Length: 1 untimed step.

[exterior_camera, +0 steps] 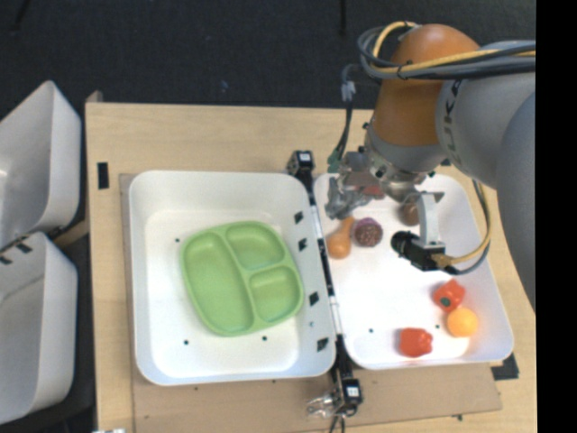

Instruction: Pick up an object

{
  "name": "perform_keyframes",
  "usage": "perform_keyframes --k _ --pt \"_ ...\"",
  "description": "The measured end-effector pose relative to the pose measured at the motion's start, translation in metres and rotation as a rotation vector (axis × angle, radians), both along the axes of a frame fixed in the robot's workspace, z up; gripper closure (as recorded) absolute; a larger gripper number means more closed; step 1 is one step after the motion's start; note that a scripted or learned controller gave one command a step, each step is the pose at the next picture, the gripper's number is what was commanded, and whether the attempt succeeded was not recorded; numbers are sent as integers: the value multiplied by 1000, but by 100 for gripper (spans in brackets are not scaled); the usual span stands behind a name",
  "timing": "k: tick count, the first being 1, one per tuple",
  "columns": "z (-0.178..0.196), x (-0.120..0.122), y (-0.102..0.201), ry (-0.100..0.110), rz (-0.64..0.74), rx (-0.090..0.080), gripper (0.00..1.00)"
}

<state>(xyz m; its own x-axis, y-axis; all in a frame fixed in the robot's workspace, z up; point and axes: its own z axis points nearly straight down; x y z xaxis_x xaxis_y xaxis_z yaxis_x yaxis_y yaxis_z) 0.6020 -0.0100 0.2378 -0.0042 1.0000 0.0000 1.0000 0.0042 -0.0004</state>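
A light green plastic three-compartment tray (pixel 242 278) lies in the left white bin (pixel 144 269). In the right white bin (pixel 379 323), a dark maroon round fruit (pixel 368 233) sits between the two-finger gripper (pixel 383 207)'s spread fingers, ungripped, a small orange pear-shaped piece (pixel 339 242) beside it.

Access around the gripper (pixel 383 207): a dark purple ball (pixel 368 233) and orange piece (pixel 339 243) lie just beneath it, the bin divider (pixel 317 242) close to its left. Open white floor lies below and beyond these (red (pixel 415 341) and orange (pixel 461 322) pieces crowd the far corner).
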Motion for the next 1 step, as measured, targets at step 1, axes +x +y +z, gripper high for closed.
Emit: perform_keyframes --k 1 --pt "10 -12 46 1 1 1 100"
